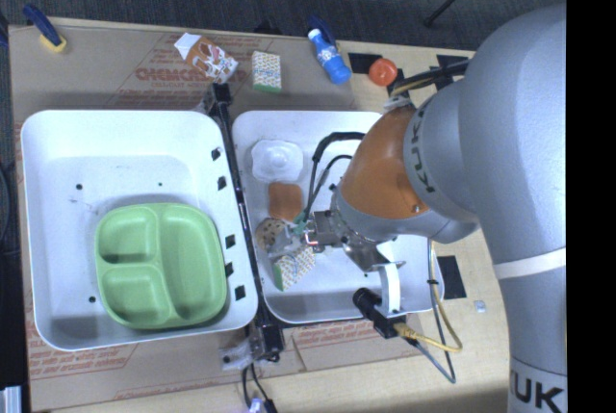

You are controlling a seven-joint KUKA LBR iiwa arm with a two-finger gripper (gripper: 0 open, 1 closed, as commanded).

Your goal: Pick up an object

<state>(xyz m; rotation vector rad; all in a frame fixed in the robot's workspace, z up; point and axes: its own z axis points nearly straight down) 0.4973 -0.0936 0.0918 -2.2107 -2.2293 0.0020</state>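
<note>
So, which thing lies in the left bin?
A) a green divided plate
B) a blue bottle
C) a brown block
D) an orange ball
A: the green divided plate rests on the floor of the left bin, while the blue bottle and orange ball lie on the bench behind the bins and the brown block is in the right bin.

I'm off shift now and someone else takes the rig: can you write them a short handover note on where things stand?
Gripper: low in the right bin, over the small clutter at its left side; finger state unclear from this angle.
Right bin holds a clear lidded cup, a brown block and a patterned packet with small items beside it.
Left bin holds a green divided tray.
Done: arm has reached the objects. Left: nothing is visibly gripped or lifted yet.
</note>
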